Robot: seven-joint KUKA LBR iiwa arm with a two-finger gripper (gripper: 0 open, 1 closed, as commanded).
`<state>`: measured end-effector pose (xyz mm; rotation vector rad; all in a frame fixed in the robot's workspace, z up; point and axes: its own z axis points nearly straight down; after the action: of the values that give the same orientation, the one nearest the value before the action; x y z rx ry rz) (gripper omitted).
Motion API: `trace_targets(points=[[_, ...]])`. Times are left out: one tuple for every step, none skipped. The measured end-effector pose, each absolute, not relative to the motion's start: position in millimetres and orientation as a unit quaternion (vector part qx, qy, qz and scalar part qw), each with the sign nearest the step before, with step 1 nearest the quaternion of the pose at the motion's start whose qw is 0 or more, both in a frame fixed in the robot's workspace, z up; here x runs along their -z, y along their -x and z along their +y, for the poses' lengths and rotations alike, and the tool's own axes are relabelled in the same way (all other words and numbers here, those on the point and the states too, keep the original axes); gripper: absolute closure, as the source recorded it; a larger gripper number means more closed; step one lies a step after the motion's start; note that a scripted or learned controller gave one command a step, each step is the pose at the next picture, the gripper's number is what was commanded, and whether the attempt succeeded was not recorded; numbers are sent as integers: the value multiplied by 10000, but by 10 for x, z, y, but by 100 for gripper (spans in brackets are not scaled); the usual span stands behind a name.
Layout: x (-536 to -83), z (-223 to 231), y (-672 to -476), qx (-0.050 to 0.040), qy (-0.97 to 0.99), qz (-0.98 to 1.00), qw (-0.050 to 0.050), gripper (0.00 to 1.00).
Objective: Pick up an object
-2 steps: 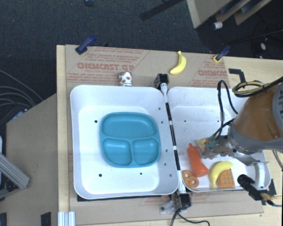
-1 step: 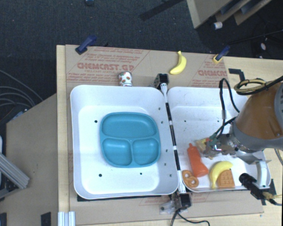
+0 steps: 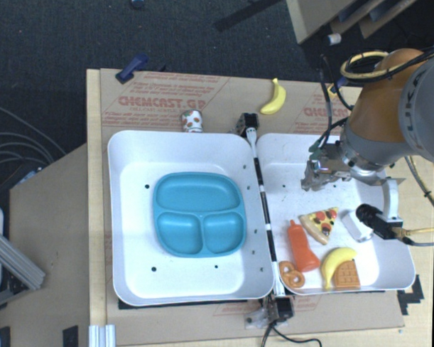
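Robotics lab: bench [image 3: 170, 96] w/ bins (loose cables [image 3: 19, 148]).

Arm [image 3: 390, 97] enters from right, grey with orange band above wrist, angled down-left. Gripper [image 3: 318, 176] low, pointing down. Nothing visible between its tips; finger state indiscernible.

Single fixed camera, mounted above the desk [image 3: 205, 98] and looking down at a slant. It is taking in both white bins side by side: the left bin [image 3: 123, 201] is sitting near frame centre, the right bin [image 3: 391, 271] is lying toward the right side. Dark floor is showing along the top and left, so the view is facing away from the desk's near edge at the bottom. The distance is moderate, with the whole desk width fitting in frame. The arm [image 3: 390, 104] is entering from the upper right, close under the lens and looming large.
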<state>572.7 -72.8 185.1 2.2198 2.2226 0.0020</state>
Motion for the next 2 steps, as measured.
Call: trace_targets(points=[[-1846,-733,-5722,3,-7067,7076,-2,0],[-914,-1082,-5217,7,-7075,7067,-6,0]])
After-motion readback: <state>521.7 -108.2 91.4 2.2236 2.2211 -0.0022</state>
